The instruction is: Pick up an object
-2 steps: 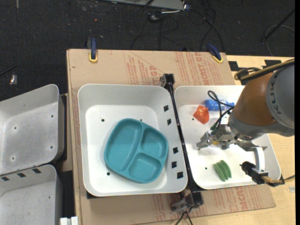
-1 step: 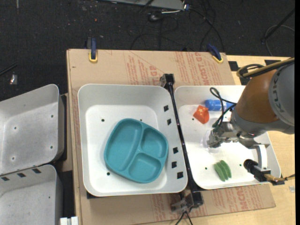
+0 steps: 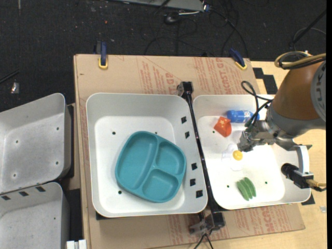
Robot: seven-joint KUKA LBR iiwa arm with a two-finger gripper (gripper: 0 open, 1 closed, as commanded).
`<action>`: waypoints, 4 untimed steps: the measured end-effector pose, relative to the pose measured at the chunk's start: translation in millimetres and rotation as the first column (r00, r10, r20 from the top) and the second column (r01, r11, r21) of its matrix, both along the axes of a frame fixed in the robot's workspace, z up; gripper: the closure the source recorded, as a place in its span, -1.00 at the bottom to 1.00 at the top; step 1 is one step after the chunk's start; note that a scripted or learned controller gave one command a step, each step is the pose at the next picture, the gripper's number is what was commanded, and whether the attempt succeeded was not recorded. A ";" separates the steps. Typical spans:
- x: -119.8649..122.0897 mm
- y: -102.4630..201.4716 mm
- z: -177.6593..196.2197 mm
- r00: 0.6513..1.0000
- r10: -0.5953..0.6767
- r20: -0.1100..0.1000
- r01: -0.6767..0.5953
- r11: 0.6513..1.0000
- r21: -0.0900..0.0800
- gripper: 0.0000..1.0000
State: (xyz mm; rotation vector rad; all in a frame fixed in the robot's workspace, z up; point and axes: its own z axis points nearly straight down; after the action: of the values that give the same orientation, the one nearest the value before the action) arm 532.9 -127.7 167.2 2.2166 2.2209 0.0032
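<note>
Nearest us in the right bin (image 3: pixel 275 193) we see a small green ribbed thing (image 3: pixel 247 188), lying alone. Just beyond it sits a small yellow ball (image 3: pixel 237 155), round and glossy, right under the gripper (image 3: pixel 246 141); we can't tell if the fingers are open or shut, or touching it. Farther back: a red block (image 3: pixel 223 126) and a blue bottle (image 3: pixel 237 116), near each other. The left bin (image 3: pixel 104 139) holds a teal divided plate (image 3: pixel 150 166). Red print on the cardboard (image 3: pixel 155 71) under the bins isn't legible to us.
</note>
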 end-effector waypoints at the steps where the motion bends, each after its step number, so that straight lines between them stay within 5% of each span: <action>1: 1.3 -0.1 46.0 1.000 0.000 0.001 0.000 1.000 0.000 1.00; 4: 48.8 144.3 72.5 1.000 0.006 -0.001 -0.006 1.000 0.003 1.00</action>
State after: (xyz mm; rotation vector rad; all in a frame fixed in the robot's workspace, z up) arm 581.7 16.6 239.7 2.2121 2.2295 0.0046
